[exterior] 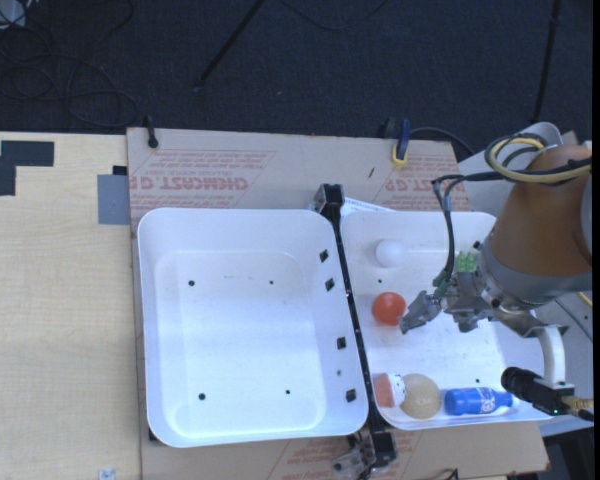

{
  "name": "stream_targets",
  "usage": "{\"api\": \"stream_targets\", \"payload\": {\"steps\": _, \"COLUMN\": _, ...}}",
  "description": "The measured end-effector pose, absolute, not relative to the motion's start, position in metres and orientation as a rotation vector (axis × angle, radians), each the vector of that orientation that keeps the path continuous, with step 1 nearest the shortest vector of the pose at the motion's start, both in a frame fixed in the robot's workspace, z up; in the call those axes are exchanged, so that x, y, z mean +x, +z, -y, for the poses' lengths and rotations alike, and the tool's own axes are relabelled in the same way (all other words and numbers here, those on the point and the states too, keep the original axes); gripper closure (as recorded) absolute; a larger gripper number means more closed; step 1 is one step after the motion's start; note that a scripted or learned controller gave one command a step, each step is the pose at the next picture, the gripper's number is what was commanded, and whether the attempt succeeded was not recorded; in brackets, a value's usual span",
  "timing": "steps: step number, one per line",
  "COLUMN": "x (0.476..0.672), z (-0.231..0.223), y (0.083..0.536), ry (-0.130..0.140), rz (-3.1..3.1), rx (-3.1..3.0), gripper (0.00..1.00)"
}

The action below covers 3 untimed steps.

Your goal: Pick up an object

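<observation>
Fingers (418, 318) state I cannot tell, hovering at four o'clock of the red ball (388, 307) in the right bin (480, 226); I'd centre overhead before descending.

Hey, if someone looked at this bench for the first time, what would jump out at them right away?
Probably the bulky arm with its orange band, reaching in from the right over the right bin. Next, the orange-red ball in that bin, just left of the gripper, with a white ball behind it. Along the bin's near edge lie a beige ball and a blue bottle.
</observation>
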State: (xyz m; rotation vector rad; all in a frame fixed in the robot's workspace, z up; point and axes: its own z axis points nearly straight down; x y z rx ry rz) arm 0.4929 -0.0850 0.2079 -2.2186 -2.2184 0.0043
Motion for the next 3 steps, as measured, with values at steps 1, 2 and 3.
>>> {"api": "stream_targets", "payload": {"steps": 1, "x": 0.544, "z": 0.093, "y": 0.106, "ry": 0.006, "rz": 2.22, "rx": -2.216, "gripper": 0.0}}
{"api": "stream_targets", "payload": {"steps": 2, "x": 0.637, "z": 0.08, "y": 0.087, "ry": -0.005, "rz": 2.229, "rx": -2.219, "gripper": 0.0}}
{"api": "stream_targets", "payload": {"steps": 3, "x": 0.627, "z": 0.143, "y": 0.088, "ry": 0.004, "rz": 2.219, "rx": -2.224, "gripper": 0.0}}
